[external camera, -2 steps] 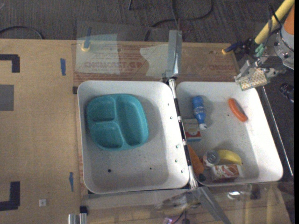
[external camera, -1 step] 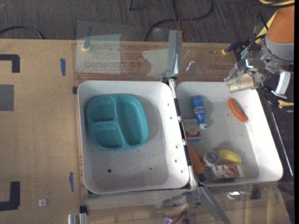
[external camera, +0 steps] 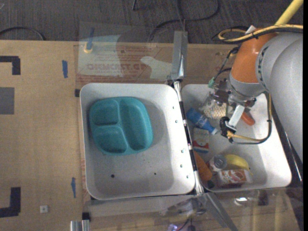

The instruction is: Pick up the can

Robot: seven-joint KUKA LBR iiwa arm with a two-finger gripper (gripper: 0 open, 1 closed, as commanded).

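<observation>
Your gripper (external camera: 230, 115) hovers over right bin (external camera: 276, 170), can (external camera: 230, 173) near front edge; fingers — can't tell.

light: even, moderately bright | glare: white bins (external camera: 130, 177) slightly washed out | shadows: soft | focus: mildly blurry throughout, grainy

- A bulky, rounded, pale grey arm link with a smooth matte shell (external camera: 288, 76)
- A glossy orange band, dome-shaped, above the wrist (external camera: 248, 61)
- A grey ring-shaped wrist flange under the orange band (external camera: 243, 91)
- A small dark metal gripper assembly with a light grey slanted plate (external camera: 231, 119)
- Thin black cables looping from the wrist area, one curving wide below it (external camera: 257, 139)
- A yellow hose running along the top of the arm (external camera: 288, 11)
- Thin yellow wires beside the orange band (external camera: 231, 32)
</observation>
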